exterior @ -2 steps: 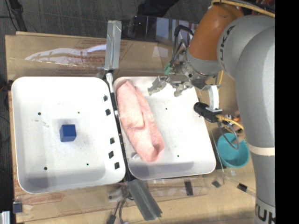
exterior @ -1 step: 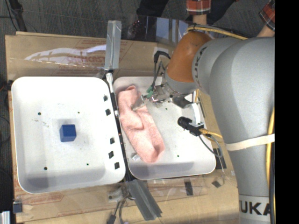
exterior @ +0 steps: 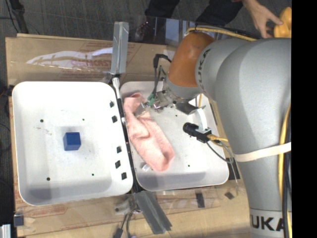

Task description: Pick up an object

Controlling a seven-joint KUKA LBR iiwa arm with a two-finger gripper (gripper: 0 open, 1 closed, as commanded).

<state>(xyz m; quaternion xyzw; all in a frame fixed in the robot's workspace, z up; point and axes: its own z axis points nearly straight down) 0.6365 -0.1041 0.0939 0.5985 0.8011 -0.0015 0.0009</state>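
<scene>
A crumpled pink cloth [exterior: 147,134] lies along the left side of the right bin [exterior: 198,175]. A small blue cube [exterior: 72,141] sits in the left bin [exterior: 29,98], left of its middle. My gripper [exterior: 150,104] is low over the upper end of the pink cloth, near the right bin's back left corner. Its metal fingertips point toward the cloth and seem to touch its top edge. Whether any cloth sits between the fingers is not visible.
The divider between the bins carries several black clips [exterior: 118,150]. My large grey arm [exterior: 247,108] covers the right bin's right side. A person's hand [exterior: 262,16] with a yellow object is at the top right, beyond the bench.
</scene>
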